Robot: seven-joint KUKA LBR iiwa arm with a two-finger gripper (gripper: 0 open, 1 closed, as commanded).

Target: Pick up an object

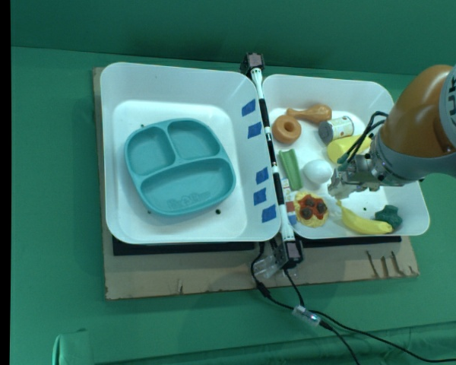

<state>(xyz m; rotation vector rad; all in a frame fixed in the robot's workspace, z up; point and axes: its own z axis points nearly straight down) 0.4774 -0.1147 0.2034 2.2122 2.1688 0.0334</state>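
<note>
**Around the divided teal plate**

We see a teal divided plate (179, 166) lying flat in the left white bin (137, 82). Right of the plate, blue tape squares (248, 108) mark that bin's wall. Below the plate, brown cardboard (175, 276) and black cables (327, 327) cross green cloth (45, 204)

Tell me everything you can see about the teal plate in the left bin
The plate is a teal, rounded-square tray, matte like plastic, split by raised ridges into three compartments: two smaller ones at the far side and one wide one nearer the camera. Faint embossed lettering shows in the wide compartment. It lies flat, turned slightly askew, on the floor of the left bin. Nothing sits in it, and it touches only the bin floor.
</note>
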